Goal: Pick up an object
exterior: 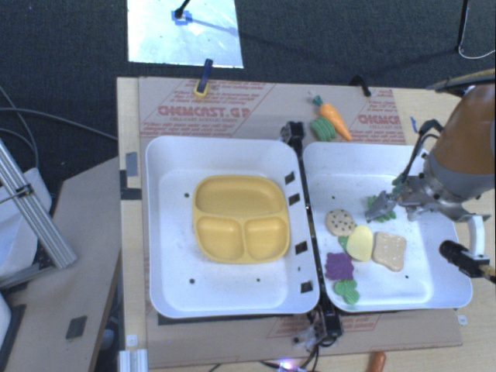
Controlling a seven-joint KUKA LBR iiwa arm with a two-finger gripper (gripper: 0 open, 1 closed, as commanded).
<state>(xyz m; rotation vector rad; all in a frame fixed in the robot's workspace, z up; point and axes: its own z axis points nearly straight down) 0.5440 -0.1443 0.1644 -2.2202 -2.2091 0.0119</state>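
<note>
there's a toy carrot (333, 119) lying on the cardboard sheet (256, 103) just behind the bins, a blue-and-yellow clamp (204, 79) near its back edge, and a shiny metal plate (184, 20) on the dark floor beyond

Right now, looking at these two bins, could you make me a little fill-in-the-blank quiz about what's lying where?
1. The yellow divided tray lies in the ____ bin as the camera sees it.
2. The tray has ____ compartments.
3. The toy carrot lies outside the bins, on the ____.
4. The cookie and the slice of toast lie in the ____ bin, where the gripper is.

Missing words: left; three; cardboard; right
</note>
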